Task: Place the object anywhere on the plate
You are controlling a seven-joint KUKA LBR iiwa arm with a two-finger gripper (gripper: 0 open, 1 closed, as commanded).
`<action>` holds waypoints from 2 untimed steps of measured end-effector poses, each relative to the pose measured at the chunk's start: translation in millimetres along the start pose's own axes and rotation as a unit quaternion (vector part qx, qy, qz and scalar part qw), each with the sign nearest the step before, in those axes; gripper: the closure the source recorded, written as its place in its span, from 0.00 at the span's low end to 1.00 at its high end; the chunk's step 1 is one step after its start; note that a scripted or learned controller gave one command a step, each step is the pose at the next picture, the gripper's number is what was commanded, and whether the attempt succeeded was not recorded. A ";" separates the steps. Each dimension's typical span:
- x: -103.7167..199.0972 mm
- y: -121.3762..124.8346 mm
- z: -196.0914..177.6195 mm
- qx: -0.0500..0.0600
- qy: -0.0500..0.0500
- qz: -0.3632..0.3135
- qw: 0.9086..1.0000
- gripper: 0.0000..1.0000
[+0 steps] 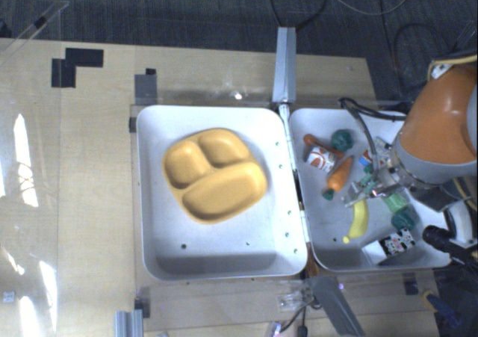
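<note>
Hovering my fingers [371, 187] over right bin [328, 249], just above banana [358, 220] | grip state: cannot tell | plate [215, 173] waits in left bin [153, 201].

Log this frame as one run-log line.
stage: at pick bin | hand: over right bin, above banana, near carrot | plate: yellow, in left bin, nothing on it | placement: not yet done
</note>
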State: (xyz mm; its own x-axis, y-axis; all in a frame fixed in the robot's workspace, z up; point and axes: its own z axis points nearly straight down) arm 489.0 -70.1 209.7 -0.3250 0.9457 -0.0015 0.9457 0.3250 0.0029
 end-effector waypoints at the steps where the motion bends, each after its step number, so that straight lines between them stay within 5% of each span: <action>1: 52.9 65.6 -104.6 -0.001 -0.001 -0.144 0.990 1.00; 2: 133.8 111.1 -82.0 0.000 0.000 -0.136 0.991 1.00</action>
State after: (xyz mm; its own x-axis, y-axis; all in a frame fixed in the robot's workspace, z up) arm 550.4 92.6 291.8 -0.5685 0.8227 -0.0016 0.8227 0.5685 0.0019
